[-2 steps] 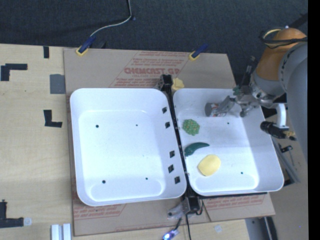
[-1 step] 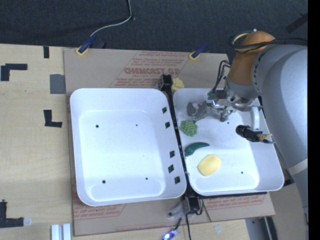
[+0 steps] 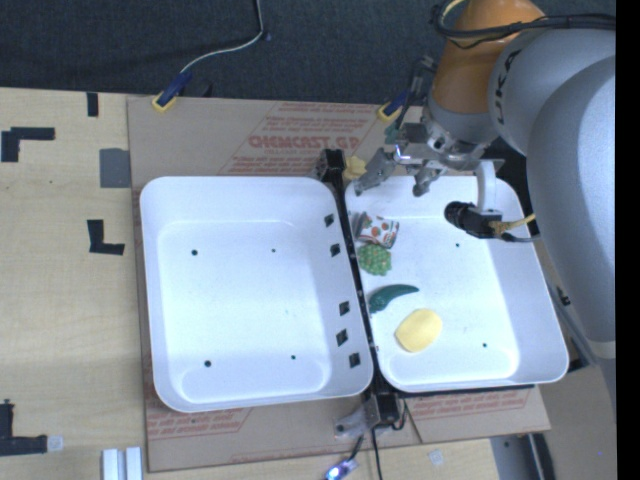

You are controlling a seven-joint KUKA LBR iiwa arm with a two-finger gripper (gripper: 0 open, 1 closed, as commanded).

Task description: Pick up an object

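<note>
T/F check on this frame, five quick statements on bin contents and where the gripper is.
1. The yellow object lies in the right bin. True.
2. The gripper holds the yellow object. False: it hangs over the bin's far end, apart from it.
3. The dark green piece lies between the yellow object and the green bumpy object. True.
4. The patterned object sits in the left bin. False: right bin, near the divider.
5. All four objects lie in one bin. True.

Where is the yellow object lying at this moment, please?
In the camera view, the yellow object lies in the right bin, near its front edge, just below and right of the dark green curved piece.
</note>
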